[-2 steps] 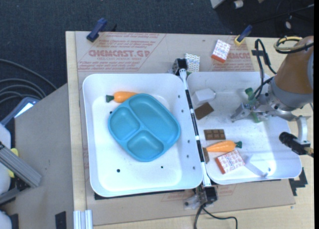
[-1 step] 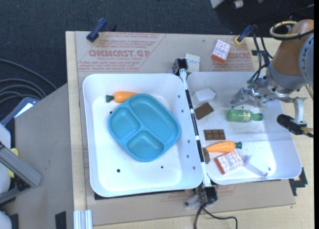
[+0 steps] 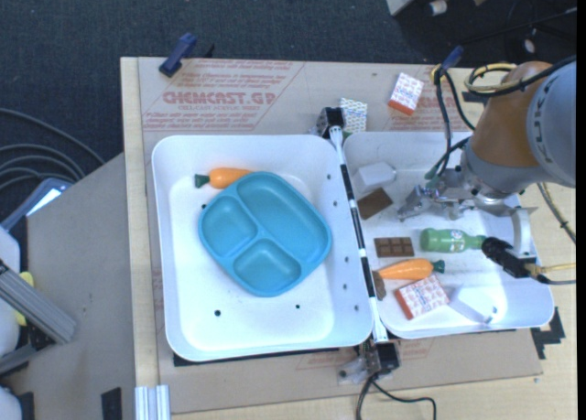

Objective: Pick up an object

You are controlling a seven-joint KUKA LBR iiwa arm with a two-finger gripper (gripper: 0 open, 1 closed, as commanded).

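- Camera view: the left bin holds a blue divided plate, with an orange carrot touching its upper-left edge.
- The right bin holds a brown block, a chocolate bar, a second carrot, a red-and-white box and a green bottle.
- The end effector sits low above the bottle; its opening cannot be made out.

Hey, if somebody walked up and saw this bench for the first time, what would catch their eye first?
Probably the big blue divided plate filling the middle of the left bin, with an orange toy carrot tucked at its upper edge. Next, the arm with its orange band reaching from the right, its claw over the right bin's clutter, near a green bottle and a second carrot.
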